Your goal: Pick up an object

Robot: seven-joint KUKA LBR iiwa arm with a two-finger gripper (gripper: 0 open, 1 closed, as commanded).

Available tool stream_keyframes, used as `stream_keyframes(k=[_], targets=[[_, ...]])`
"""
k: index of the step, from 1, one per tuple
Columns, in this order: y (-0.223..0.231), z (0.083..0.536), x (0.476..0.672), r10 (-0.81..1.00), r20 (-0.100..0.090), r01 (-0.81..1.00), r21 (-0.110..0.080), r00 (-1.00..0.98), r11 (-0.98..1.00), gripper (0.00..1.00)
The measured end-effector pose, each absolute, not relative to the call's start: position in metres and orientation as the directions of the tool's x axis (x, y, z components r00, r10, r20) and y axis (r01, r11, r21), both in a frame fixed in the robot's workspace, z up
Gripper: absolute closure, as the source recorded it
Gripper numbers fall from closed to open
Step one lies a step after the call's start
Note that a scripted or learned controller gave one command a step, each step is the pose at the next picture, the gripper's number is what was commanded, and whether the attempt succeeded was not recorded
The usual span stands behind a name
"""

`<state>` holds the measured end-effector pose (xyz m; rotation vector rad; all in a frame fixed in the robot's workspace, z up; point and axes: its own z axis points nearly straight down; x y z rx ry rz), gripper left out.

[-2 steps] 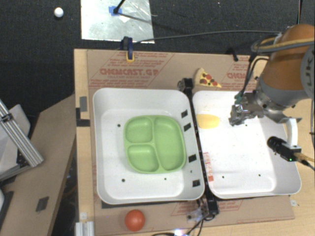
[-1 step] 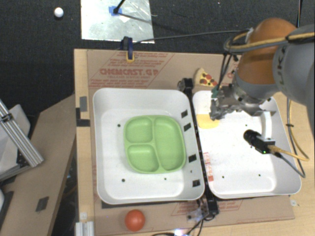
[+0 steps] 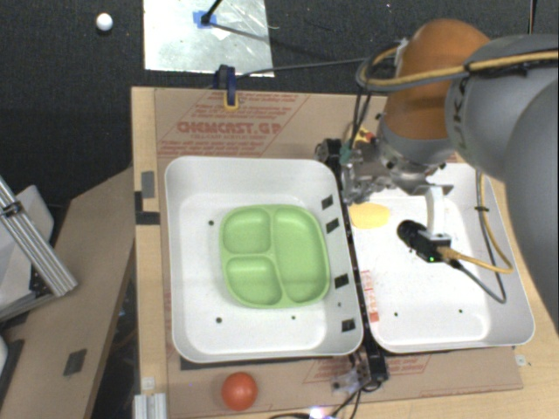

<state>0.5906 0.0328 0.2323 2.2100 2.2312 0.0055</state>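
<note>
A flat yellow object (image 3: 370, 216) lies in the right bin (image 3: 437, 321), close to its left wall near the far end. My gripper (image 3: 356, 184) hangs just above and behind it, at the bin's far left corner, under the orange band of the arm. The gripper's tip is dark and cluttered against the bin wall. Nothing is visibly held. A green divided plate (image 3: 272, 253) rests in the middle of the left bin (image 3: 201, 190).
A red ball (image 3: 238, 390) sits on the bench in front of the left bin, outside both bins. The divider between the bins (image 3: 345, 260) runs right beside the yellow object. The arm covers the right bin's far side.
</note>
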Motion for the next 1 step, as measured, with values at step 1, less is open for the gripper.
stream_keyframes(k=[1], targets=[[0.0769, 0.2404, 0.6187, 1.0, 0.002, 1.0, 0.005, -0.009, 0.009, 1.0]])
